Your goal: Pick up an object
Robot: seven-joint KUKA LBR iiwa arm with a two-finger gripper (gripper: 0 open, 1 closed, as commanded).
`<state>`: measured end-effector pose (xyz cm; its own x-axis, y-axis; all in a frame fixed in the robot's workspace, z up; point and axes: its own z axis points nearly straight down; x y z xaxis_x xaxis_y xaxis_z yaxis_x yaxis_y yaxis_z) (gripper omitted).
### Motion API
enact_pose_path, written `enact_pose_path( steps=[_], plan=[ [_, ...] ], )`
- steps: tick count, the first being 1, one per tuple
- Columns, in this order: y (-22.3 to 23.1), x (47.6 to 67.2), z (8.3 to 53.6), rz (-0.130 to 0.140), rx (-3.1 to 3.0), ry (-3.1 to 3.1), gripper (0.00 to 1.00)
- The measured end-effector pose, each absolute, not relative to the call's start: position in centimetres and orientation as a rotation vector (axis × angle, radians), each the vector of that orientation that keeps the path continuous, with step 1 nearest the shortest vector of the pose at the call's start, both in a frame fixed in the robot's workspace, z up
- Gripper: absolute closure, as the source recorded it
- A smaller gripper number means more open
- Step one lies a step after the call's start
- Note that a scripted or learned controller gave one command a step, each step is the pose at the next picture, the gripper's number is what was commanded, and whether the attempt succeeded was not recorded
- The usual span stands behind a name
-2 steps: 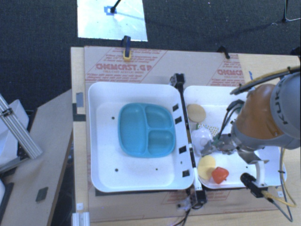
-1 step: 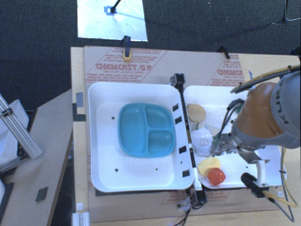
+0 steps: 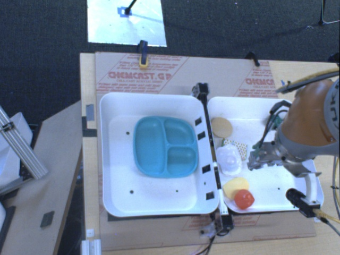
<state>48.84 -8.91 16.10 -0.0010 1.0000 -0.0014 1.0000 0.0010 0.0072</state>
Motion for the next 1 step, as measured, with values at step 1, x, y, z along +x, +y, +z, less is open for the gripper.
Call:
enact_pose_path(
  steps=[1],
  plan=[
    [-8.93,49.07,20.85,0.007,2.212,2.222,1.00]
  ],
)
